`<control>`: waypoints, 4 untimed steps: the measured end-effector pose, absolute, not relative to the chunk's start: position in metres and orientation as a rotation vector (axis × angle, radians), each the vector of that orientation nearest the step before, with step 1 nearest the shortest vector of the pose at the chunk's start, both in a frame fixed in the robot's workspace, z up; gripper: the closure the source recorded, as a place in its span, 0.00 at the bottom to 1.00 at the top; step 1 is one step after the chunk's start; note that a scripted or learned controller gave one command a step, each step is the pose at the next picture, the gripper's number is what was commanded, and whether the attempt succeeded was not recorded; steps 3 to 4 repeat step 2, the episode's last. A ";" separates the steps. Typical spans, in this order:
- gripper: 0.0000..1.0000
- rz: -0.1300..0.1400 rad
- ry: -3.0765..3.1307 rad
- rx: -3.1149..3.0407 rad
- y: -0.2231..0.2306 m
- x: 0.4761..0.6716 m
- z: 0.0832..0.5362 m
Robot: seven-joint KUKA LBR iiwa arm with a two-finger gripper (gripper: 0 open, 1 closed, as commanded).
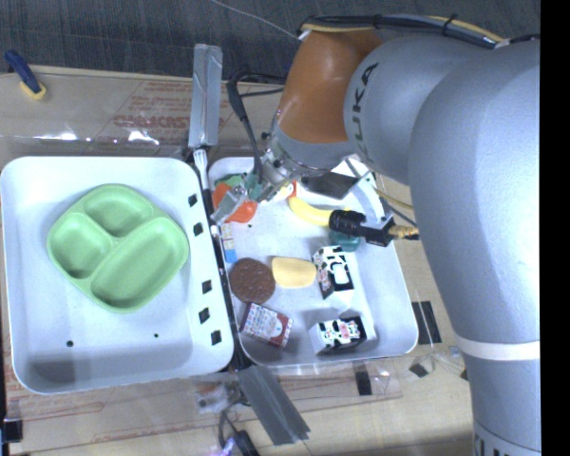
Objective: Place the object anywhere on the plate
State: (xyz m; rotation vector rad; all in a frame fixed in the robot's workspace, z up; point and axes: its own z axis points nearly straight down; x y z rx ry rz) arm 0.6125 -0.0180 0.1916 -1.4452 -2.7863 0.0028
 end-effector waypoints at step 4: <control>0.00 0.002 -2.715 -1.575 0.078 0.562 0.231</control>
